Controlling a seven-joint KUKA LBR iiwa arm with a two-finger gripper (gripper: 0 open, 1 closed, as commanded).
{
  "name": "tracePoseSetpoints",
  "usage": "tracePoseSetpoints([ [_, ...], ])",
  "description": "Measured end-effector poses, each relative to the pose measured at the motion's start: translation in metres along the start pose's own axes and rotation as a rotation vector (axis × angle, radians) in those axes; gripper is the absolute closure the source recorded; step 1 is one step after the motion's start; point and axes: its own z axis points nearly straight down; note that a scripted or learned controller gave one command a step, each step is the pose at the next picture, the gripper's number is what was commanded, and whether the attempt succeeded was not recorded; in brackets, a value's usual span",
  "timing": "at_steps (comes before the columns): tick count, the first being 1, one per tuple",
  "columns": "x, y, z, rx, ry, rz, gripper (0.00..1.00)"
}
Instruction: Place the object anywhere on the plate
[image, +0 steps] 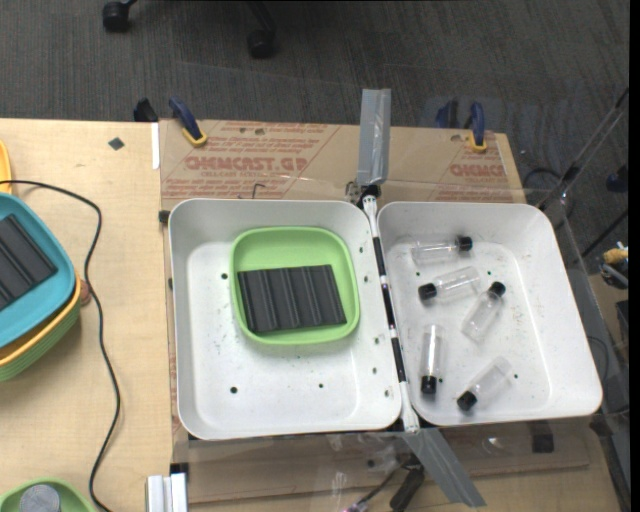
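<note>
While five clear vials (458, 285) lie at three o'clock of the green plate (295, 287), I cannot tell my gripper's state.

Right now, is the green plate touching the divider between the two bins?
Apart. The camera view shows a white strip of bin floor between the green plate and the divider.

Wooden bench (80, 400), two white bins (200, 400) side by side, cardboard sheet (270, 150), black cable (108, 330)
</note>
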Motion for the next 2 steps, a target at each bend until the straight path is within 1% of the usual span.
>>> tracePoseSetpoints([
  [1,0.042,0.008,-0.114,-0.001,0.001,-0.003,0.0],
  [2,0.071,0.014,-0.049,0.0,-0.001,-0.003,0.0],
])
